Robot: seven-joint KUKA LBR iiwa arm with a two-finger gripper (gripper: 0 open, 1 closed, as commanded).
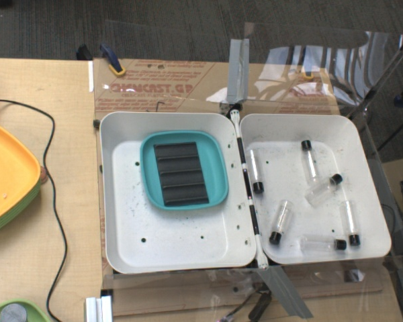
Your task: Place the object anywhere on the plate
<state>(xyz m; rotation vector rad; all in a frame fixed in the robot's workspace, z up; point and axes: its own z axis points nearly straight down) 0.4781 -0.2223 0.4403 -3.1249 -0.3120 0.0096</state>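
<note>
A teal plate [218, 173] lies in the left white bin [121, 200], with a dark ribbed insert [181, 173] across its middle. Several clear tubes with black caps lie scattered in the right white bin [363, 153]: one [254, 171] along its left wall, one [309, 158] near the top, one [280, 221] at the lower left, one [350, 223] at the right and one [322, 244] along the bottom.
A yellow dish [7, 176] sits on the wooden bench at the far left, with a black cable [52, 180] running past it. A cardboard sheet [161, 86] lies behind the bins. Clear plastic panels [336, 66] stand at the back right.
</note>
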